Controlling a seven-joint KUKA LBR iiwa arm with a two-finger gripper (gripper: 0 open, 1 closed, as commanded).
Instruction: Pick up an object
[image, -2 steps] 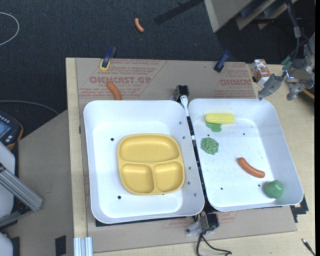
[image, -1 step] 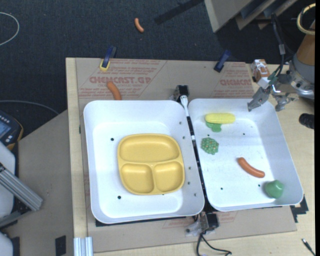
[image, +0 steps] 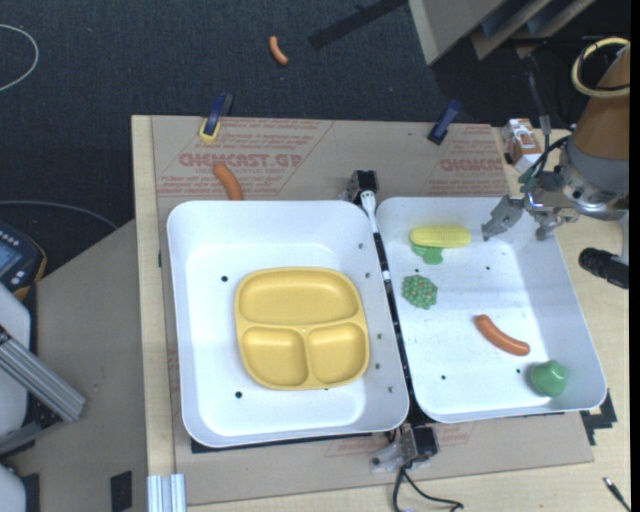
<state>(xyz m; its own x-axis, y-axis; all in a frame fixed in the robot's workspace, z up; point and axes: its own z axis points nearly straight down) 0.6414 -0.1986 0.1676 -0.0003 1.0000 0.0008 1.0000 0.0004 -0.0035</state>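
The right bin (image: 560, 280) holds a yellow corn cob (image: 440, 237) with a small green piece (image: 432, 254) just below it, a knobbly green ball (image: 419, 291), an orange sausage (image: 501, 335) and a round green item (image: 547, 378) in the near right corner. My gripper (image: 520, 226) hangs over the bin's far right corner, to the right of the corn. It is open, its two fingers are spread, and nothing sits between them.
A yellow three-compartment tray (image: 300, 327) lies in the left bin (image: 195, 300). A loose orange sausage (image: 229, 181) rests on the board behind that bin, and another (image: 278, 49) lies on the dark floor. Two blue clamps (image: 215, 115) (image: 443, 122) grip the board's far edge.
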